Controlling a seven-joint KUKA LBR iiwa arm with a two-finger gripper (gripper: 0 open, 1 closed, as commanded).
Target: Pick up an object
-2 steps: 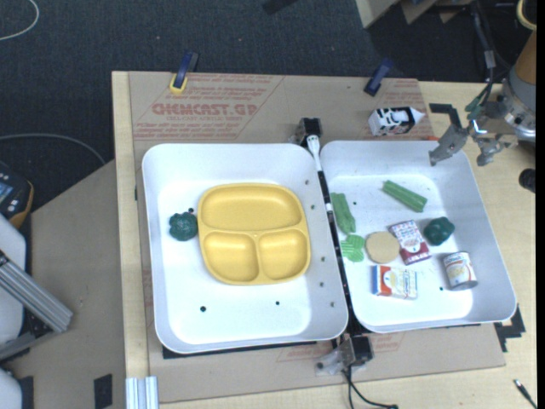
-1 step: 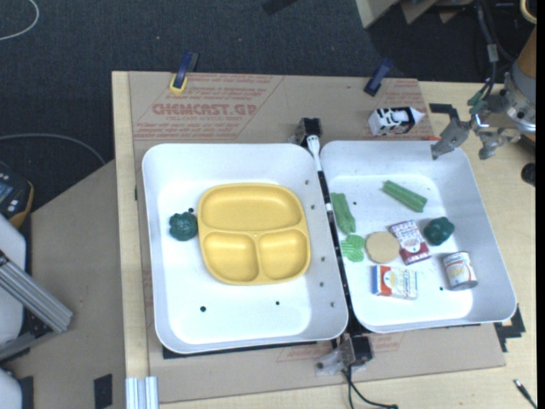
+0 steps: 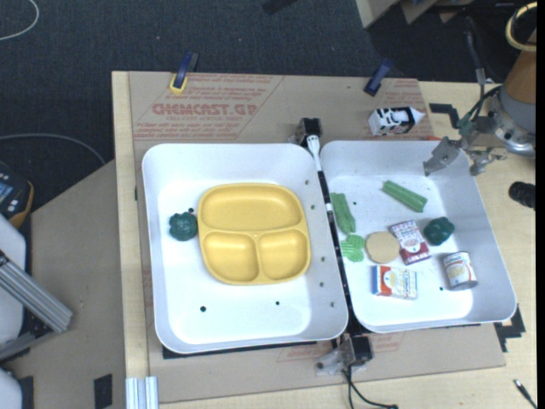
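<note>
green, long plastic pod [image 3: 404, 195] in the right bin looks light and stiff; pinch across its middle. hand [image 3: 460, 155] hangs open, holding nothing.

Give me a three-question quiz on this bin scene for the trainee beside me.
1. True or false: the yellow three-compartment plastic tray lies in the right white bin.
2. Which item lies nearest the two-finger gripper?
A. small tin can
B. long green plastic stick
C. dark green broccoli toy
3. Fill in: the dark green broccoli toy sits on the tray's ____ side in the camera view.

Key: 1 false; 2 B; 3 left.
</note>
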